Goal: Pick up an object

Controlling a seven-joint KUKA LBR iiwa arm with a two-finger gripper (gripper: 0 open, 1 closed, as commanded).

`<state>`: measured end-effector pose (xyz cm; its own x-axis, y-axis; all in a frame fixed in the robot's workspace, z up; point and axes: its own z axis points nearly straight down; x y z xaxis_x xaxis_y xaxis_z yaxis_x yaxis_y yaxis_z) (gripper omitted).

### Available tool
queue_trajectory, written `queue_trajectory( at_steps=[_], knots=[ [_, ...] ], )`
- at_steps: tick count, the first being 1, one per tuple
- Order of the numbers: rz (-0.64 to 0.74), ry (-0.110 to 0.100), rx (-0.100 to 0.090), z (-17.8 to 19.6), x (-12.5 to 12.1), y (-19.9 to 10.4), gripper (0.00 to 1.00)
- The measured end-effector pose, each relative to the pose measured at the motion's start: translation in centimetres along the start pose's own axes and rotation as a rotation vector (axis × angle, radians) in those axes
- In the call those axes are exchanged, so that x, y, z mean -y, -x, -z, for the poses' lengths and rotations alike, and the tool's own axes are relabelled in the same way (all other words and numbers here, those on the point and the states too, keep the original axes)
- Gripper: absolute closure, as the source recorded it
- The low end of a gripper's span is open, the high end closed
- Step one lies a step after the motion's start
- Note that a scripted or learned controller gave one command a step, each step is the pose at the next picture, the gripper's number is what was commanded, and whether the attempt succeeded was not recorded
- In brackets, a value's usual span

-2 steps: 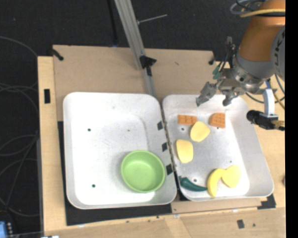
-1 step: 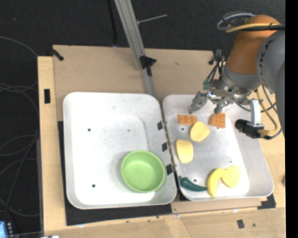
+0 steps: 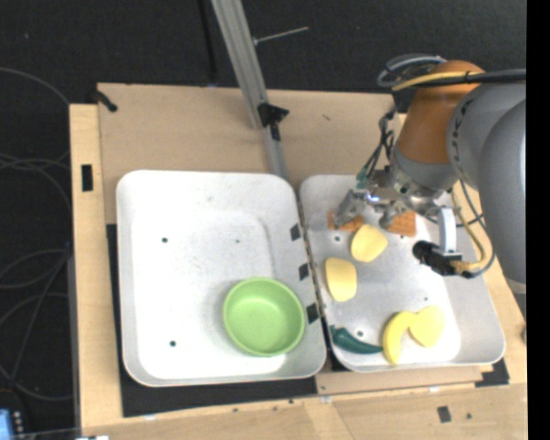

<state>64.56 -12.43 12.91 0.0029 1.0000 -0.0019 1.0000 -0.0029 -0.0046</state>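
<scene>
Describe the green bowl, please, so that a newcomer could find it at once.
Look at the left white bin, away from the arm. Near its front right corner sits a lime-green bowl, round and upright, with yellow pieces lying in the neighbouring bin.

Pale yellow, rounded plastic piece (image 3: 368, 244) lies flat in the right white bin (image 3: 484, 324) (upper part), just above a similar yellow piece (image 3: 341, 280).

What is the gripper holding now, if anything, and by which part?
It cannot be told. The gripper hangs over the far end of the right bin, near a yellow piece and something orange, but no object shows between its fingers.
</scene>
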Motion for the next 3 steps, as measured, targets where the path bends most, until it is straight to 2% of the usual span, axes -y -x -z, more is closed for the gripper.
queue_trajectory(
  at_steps=[1, 2, 3],
  knots=[
    [-0.003, 0.008, -0.001, 1.6, -0.2, 0.1, 1.0],
    [0.005, 0.013, -0.001, 8.1, -0.5, 0.0, 1.0],
    [0.005, 0.01, -0.002, 11.0, -0.6, 0.1, 1.0]
  ],
)
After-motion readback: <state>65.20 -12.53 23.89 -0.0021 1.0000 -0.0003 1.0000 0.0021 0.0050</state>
